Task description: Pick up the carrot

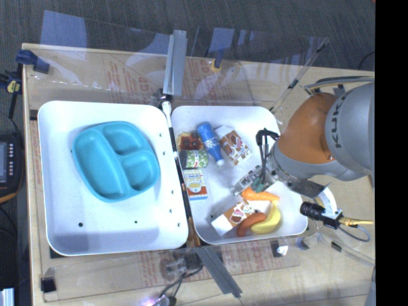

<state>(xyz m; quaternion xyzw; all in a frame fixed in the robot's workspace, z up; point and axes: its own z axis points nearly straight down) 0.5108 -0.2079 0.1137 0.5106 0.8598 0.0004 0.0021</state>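
Observation:
The carrot [262, 196] is orange with a green top and lies on its side in the right bin [191, 123], near that bin's front right corner. My gripper [250, 181] is low in the bin, right at the carrot's green end on its left side. The grey arm with its orange band [306, 136] comes in from the right and hides the bin's right wall. I cannot see whether the carrot is between the jaws.
Just in front of the carrot lie a yellow banana [271, 221], a red sausage [249, 224] and a small box [231, 217]. A blue bottle [208, 141], snack packets [234, 146] and a carton [196, 183] lie further left. The left bin [54, 222] holds a blue divided plate [118, 159].

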